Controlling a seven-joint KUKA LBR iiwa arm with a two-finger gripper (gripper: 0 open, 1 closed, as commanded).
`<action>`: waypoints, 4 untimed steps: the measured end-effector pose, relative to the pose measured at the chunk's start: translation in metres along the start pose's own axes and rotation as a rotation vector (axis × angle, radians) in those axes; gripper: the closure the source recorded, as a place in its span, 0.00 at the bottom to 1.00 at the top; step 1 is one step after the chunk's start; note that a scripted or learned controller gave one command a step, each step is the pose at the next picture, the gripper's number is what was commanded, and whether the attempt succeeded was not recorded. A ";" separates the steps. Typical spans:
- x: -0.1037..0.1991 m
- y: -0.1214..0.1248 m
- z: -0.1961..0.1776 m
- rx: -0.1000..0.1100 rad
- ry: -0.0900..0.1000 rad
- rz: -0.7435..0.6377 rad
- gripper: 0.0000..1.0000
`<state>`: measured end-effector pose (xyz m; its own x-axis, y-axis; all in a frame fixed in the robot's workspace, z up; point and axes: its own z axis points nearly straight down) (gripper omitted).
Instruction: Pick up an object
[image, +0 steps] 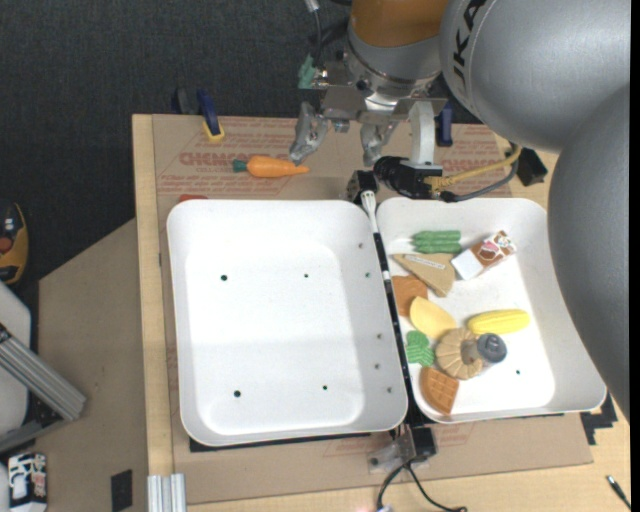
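My gripper (338, 143) hangs high over the back of the bench, behind the gap between the two bins. Its fingers (305, 140) are spread open with nothing between them. An orange toy carrot (272, 167) lies on the cardboard just left of the gripper, outside the bins. The right bin (530, 385) holds several toy foods: a green pod (436, 240), a tan wedge (425, 268), a white and red box (483, 254), a yellow corn cob (498, 322), a pale yellow piece (432, 318), a tan shell (460, 355) with a grey knob (490, 348), and an orange waffle (438, 390).
The left bin (200, 300) sits beside the right one, their rims touching along the middle. Blue clamps (210, 115) hold the cardboard at the back edge. The arm's large grey body (560, 120) covers the upper right.
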<state>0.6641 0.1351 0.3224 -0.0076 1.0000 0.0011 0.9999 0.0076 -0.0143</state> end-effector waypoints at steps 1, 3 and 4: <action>0.070 -0.019 -0.087 -0.024 0.004 -0.001 0.00; 0.092 -0.056 -0.148 -0.023 0.004 0.002 1.00; 0.091 -0.055 -0.155 -0.021 0.001 0.004 1.00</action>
<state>0.6109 0.2258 0.4779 -0.0034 1.0000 0.0016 1.0000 0.0033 0.0066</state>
